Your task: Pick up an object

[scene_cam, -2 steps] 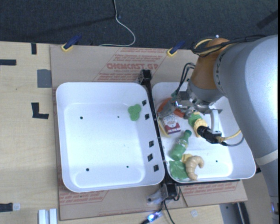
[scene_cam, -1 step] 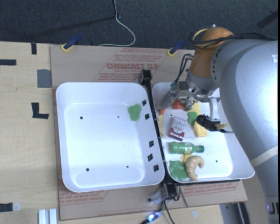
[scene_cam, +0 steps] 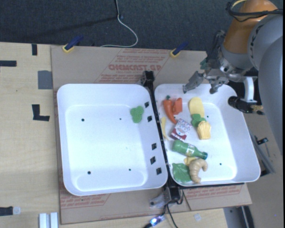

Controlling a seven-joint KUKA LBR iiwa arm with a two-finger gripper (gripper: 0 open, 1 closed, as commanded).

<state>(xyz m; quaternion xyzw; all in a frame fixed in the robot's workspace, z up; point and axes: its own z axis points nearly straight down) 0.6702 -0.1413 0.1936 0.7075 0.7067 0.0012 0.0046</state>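
My gripper [scene_cam: 201, 84] hangs over the far edge of the right bin [scene_cam: 237, 141], its two fingers spread open with nothing between them. Below it in that bin lie an orange carrot-like piece [scene_cam: 171, 107], a yellow and green corn-like toy [scene_cam: 197, 111], a yellow ridged piece [scene_cam: 204, 130], a red and white packet [scene_cam: 181, 128], a green bottle [scene_cam: 189, 150], a tan croissant-shaped toy [scene_cam: 197, 168] and a green leaf shape [scene_cam: 181, 174]. A small green object [scene_cam: 137, 113] rests in the left bin [scene_cam: 85, 141], near its right wall.
The two bins sit side by side on a cardboard sheet [scene_cam: 128, 68] held by blue clips [scene_cam: 72, 42]. A black cable [scene_cam: 123, 18] runs down from the dark backdrop. The grey arm with its orange band [scene_cam: 249, 25] fills the upper right.
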